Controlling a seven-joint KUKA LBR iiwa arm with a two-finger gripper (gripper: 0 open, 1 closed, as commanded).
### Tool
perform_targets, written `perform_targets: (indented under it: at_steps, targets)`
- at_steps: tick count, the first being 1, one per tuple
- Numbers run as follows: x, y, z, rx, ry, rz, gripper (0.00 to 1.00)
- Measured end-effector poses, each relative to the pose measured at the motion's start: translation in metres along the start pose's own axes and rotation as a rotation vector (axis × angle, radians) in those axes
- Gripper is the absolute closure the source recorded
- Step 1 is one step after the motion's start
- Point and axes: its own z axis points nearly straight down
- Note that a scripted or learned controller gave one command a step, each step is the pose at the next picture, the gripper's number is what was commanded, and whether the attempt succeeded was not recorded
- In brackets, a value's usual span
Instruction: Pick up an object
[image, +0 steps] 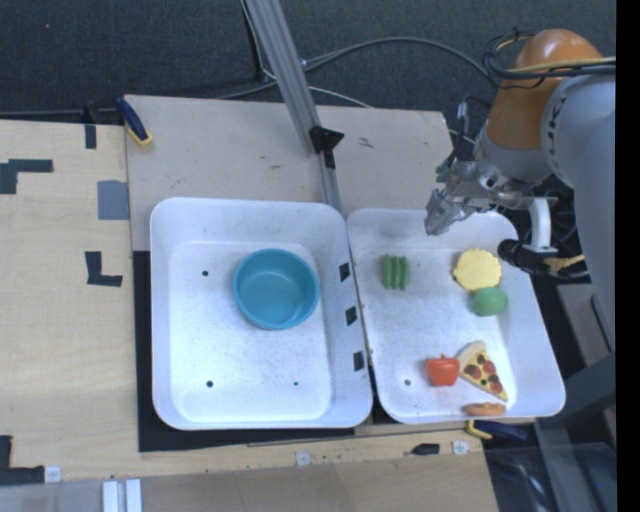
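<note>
Above the right bin (520, 395), pincer (437, 225), grip unclear, yellow toy (477, 268) just beside.

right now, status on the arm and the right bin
End effector above right bin's far edge, holding nothing seen. Nearest: round yellow toy, green ridged toy. Nothing between.

Both white bins, the left bin (180, 300) and the right bin (420, 300), look like matt plastic, finely speckled. The blue bowl (275, 288) is smooth plastic with a slight sheen. The bench (50, 300) has a pale, matt wood-like top. The arm (540, 90) shows glossy orange and satin grey shells. A brushed metal bar (290, 80) crosses the bench's far edge.
</note>
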Motion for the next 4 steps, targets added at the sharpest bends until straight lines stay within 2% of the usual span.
perform_targets:
  at_steps: [1, 2, 3, 4]
  targets:
    - [0.000, 0.000, 0.000, 0.000, 0.000, 0.000, 0.00]
    - [0.008, -0.007, 0.050, 0.004, 0.000, 0.000, 0.00]
    - [0.009, -0.005, 0.097, -0.007, -0.001, -0.001, 0.00]
    - [0.009, -0.005, 0.086, -0.008, -0.002, -0.002, 1.00]
